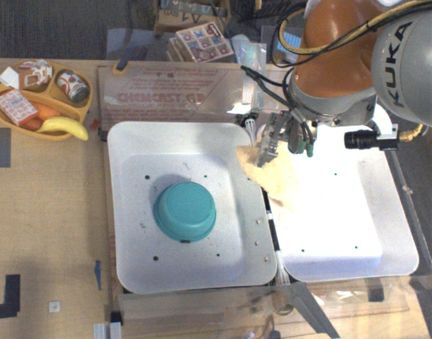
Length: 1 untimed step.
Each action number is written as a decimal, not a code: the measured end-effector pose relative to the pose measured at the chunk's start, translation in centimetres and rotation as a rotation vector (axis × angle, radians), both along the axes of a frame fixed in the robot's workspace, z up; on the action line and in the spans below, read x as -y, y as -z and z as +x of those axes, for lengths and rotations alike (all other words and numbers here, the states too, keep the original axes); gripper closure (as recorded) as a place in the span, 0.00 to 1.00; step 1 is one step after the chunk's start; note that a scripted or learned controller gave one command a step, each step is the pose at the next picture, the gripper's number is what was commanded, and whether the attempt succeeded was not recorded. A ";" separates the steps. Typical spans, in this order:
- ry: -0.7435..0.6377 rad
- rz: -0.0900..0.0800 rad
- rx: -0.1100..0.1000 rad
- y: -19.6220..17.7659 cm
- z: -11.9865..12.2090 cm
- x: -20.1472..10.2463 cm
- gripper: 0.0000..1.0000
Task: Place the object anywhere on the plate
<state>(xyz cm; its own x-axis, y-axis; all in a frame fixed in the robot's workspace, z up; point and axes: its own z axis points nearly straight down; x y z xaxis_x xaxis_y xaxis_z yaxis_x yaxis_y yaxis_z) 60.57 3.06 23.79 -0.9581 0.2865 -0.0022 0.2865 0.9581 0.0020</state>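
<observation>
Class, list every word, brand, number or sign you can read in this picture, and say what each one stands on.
"KUKA": on the grey arm, reading down its side.
Faded red lettering on the cardboard sheet behind the left bin: too blurred to read.
Printed box above the cardboard: pictures and text too small to read.
Food packs in the yellow tray: labels too small to read.

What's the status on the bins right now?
Gripper over the seam between the bins, fingers on a tan sheet-like object, grip unconfirmed. Teal plate in left bin, nothing on it. Path to plate clear.
</observation>
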 end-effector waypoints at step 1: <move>-0.287 0.000 0.001 1.0 -3.8 -3.3 1.00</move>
